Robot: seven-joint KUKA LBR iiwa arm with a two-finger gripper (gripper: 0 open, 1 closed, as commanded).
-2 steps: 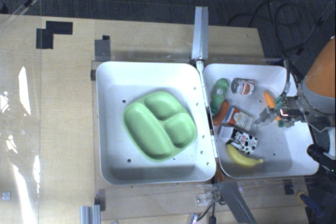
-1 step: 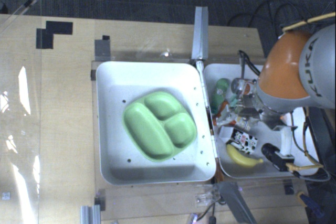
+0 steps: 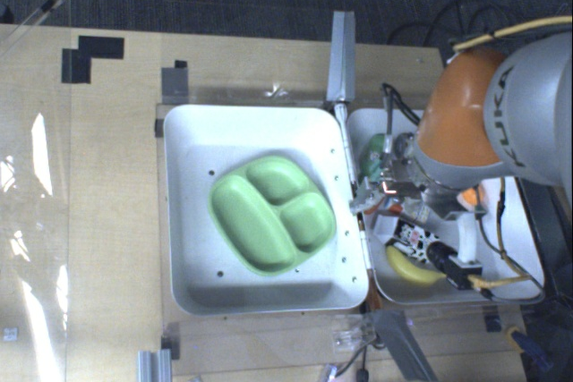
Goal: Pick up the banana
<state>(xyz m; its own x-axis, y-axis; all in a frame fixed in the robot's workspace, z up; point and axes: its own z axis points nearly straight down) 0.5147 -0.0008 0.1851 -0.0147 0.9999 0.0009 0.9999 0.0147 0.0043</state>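
Observation:
The banana [image 3: 412, 267] is yellow and lies near the front edge of the right bin [image 3: 385, 286], its right end hidden under a black part of the tool. My gripper [image 3: 414, 234] hangs low in that bin, just above and behind the banana, under the grey arm with the orange band [image 3: 461, 116]. The arm covers most of the right bin. I cannot make out whether the banana is in the grip.
The left bin [image 3: 192, 282] holds a green divided plate [image 3: 272, 212]. In the right bin a green object [image 3: 372, 158] lies at the back left and an orange one [image 3: 470, 195] peeks out beside the arm. A metal post [image 3: 341, 58] stands between the bins.

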